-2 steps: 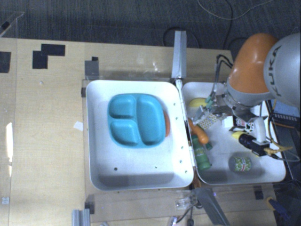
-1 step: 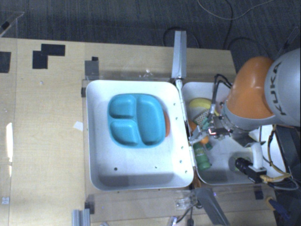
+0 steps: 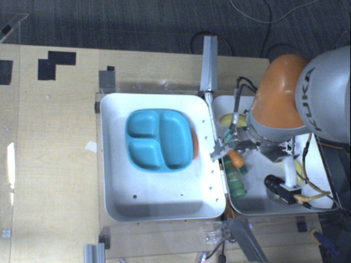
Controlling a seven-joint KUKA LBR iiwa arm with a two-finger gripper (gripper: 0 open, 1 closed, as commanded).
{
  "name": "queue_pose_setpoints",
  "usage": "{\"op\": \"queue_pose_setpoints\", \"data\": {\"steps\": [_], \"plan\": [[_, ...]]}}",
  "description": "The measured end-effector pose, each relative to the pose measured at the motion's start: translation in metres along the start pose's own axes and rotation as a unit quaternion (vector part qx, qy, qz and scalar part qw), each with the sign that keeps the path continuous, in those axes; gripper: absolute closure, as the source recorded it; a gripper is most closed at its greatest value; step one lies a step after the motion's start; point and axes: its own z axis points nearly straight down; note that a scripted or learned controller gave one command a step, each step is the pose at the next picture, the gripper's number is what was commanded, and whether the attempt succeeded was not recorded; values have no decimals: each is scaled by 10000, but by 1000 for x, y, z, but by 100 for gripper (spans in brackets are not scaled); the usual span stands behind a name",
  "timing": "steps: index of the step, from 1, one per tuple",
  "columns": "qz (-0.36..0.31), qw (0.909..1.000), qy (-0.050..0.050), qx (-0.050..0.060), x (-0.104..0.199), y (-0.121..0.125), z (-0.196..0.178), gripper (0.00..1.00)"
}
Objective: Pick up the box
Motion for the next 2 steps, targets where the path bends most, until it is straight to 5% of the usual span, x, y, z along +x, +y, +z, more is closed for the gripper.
{"op": "queue_pose_setpoints", "data": {"steps": [1, 2], "plan": [[-9, 10000, 4, -6, 0, 2, -8, 100], [-8, 10000, 4, -7, 0, 2, -8, 0]]}}
